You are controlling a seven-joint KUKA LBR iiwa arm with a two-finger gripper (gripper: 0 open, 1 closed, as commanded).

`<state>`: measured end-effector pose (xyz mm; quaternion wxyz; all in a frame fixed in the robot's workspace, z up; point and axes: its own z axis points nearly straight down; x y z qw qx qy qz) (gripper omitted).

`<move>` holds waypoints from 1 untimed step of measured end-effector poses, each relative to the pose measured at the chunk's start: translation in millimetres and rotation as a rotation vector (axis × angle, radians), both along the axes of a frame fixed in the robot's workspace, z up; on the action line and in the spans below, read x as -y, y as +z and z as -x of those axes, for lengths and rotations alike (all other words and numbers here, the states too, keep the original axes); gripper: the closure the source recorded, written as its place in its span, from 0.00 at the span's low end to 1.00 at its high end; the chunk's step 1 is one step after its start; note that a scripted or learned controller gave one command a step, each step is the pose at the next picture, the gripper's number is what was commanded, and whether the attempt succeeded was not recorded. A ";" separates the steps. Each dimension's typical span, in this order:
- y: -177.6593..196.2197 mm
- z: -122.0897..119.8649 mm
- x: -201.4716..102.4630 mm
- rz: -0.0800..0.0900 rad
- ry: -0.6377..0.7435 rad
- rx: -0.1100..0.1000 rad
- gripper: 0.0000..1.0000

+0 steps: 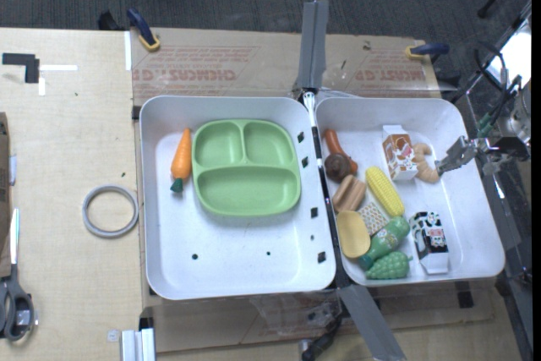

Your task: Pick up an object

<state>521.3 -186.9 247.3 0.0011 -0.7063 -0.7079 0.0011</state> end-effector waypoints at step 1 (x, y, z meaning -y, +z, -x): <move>-48.2 -118.8 -41.9 0.001 0.089 0.002 0.00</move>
